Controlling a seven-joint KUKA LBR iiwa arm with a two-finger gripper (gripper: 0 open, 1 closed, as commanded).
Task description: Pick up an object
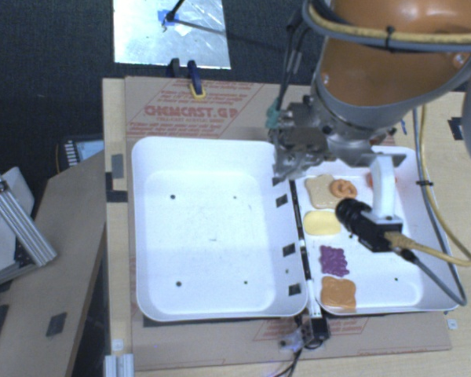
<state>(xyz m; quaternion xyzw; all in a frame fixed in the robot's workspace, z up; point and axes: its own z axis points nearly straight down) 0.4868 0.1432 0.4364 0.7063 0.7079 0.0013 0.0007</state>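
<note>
Grey arm with orange band (pixel 400 30) over shallow white right bin (pixel 436 277) — claw (pixel 292 167) at its far-left corner, grip state cannot tell. Purple grape cluster (pixel 334 260), pale yellow piece (pixel 323 224), orange toast-like piece (pixel 338 292) lie in right bin, apart from claw.

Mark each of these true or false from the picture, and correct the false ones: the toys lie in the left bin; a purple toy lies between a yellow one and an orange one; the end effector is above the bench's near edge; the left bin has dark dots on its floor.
1. The toys lie in the left bin. False: the yellow toy, the purple toy and the orange toy lie in the right bin.
2. The purple toy lies between the yellow and orange ones. True.
3. The end effector is above the bench's near edge. False: the end effector hangs by the bins' far end, over their divide.
4. The left bin has dark dots on its floor. True.
</note>
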